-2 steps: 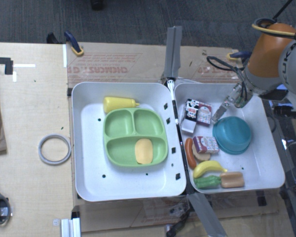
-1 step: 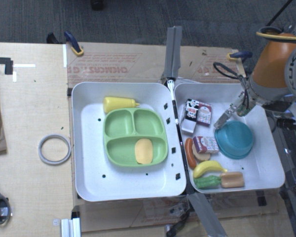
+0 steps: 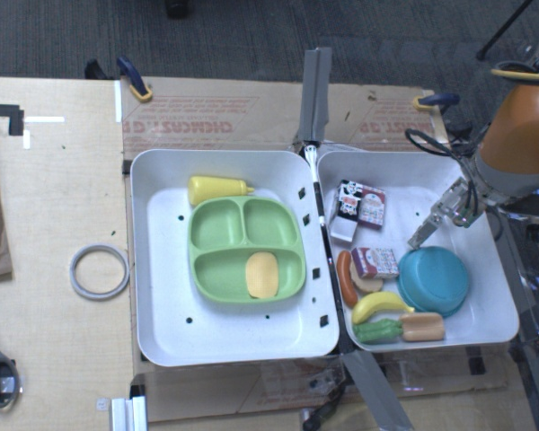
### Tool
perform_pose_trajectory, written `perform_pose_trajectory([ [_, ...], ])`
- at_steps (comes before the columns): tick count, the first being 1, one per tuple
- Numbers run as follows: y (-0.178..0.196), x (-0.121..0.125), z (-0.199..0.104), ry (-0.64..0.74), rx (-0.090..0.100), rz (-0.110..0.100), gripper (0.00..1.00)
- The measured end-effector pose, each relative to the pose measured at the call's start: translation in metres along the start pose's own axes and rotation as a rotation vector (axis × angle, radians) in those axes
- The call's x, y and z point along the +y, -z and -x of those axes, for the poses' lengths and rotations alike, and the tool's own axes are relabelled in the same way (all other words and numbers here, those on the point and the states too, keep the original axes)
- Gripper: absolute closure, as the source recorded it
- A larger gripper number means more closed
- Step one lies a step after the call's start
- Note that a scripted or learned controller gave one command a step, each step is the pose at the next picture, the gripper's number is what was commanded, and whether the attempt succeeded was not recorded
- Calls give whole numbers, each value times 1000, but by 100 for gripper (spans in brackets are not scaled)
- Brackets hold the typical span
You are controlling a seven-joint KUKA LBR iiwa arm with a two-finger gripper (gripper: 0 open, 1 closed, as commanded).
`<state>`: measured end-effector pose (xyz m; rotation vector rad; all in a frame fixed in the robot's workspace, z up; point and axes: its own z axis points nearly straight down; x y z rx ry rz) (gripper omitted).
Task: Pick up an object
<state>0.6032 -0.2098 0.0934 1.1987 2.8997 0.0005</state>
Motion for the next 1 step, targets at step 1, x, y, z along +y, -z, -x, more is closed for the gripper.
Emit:
perform_pose_trajectory([
  [1,49,33,-7,164,-1,1,0],
])
